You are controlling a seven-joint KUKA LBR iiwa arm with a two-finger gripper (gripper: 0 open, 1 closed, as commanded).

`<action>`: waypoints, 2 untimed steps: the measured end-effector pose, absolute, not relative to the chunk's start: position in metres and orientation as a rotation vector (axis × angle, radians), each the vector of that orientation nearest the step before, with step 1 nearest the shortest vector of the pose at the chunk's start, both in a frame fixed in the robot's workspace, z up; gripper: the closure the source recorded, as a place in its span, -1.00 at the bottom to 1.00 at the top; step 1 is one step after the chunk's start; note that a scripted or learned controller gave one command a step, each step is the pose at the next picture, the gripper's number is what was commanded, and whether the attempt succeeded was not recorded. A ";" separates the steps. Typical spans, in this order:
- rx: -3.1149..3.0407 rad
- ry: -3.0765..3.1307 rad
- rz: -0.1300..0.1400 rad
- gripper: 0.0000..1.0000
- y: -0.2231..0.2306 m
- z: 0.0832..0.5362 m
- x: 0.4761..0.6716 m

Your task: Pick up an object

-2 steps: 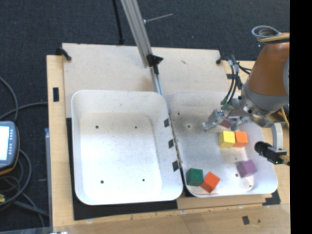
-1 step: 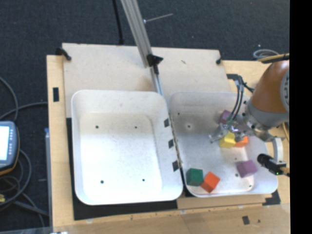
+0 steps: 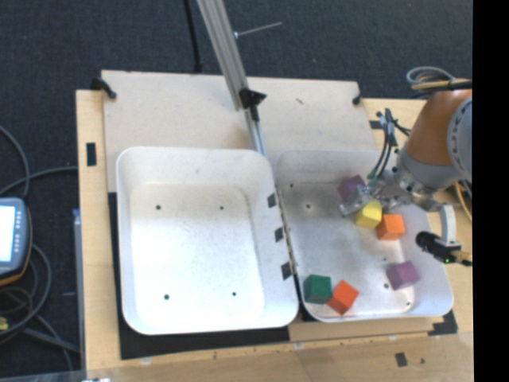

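In the right shallow white plastic bin (image 3: pixel 318 293), around 1 o'clock, the end effector (image 3: pixel 362 204) sits touching a small yellow cube (image 3: pixel 368 216); can't tell its state. An orange cube (image 3: pixel 390 227) is just beside.

Six blocks (image 3: pixel 368 214) in the right bin (image 3: pixel 318 173), beside the left bin (image 3: pixel 135 173).

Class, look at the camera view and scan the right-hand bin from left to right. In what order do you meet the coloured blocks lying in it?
Green block → lower orange block → upper purple block → yellow block → upper orange block → lower purple block.
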State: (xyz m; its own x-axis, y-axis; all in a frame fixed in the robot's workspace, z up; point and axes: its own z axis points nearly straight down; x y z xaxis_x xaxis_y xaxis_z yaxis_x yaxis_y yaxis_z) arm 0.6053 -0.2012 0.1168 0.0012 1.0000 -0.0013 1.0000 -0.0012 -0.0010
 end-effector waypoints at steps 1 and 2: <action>2.215 2.220 -0.001 1.00 -0.203 0.128 0.608; 2.212 2.231 0.004 1.00 -0.126 0.145 0.607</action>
State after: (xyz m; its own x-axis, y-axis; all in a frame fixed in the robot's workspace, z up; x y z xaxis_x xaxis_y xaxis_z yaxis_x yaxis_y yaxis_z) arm 0.6071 -0.1264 0.1445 -0.0085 1.0000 0.0022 1.0000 0.0085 0.0012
